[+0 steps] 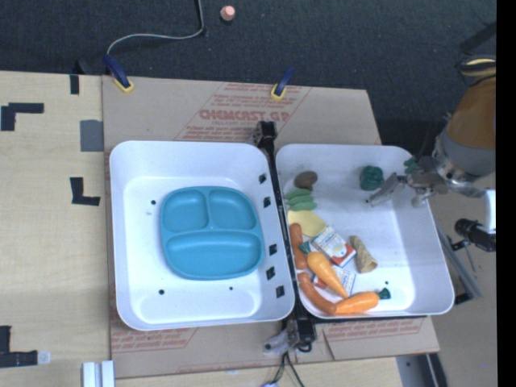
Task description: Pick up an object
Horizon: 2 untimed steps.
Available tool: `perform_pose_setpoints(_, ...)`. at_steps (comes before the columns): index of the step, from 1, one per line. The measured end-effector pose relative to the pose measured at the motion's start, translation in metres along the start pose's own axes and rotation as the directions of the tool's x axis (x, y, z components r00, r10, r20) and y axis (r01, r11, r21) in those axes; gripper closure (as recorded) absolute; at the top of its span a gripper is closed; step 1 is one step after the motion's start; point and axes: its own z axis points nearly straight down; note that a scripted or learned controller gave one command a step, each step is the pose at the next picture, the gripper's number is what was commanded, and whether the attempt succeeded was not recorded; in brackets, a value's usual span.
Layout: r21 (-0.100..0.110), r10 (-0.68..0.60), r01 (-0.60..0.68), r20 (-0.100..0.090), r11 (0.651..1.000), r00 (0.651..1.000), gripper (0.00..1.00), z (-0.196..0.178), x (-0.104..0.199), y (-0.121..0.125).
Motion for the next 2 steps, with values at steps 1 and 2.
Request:
perform_pose_setpoints(1, 0.001, 0.000, 0.000, 0.000, 1.000, 1.000, 0.00, 0.048, -0.001, 0.046)
perform_pose_setpoints(2, 0.006, -0.001, 0.001, -0.007, 1.000, 1.000, 0.00, 0.081, 0.002, 0.087)
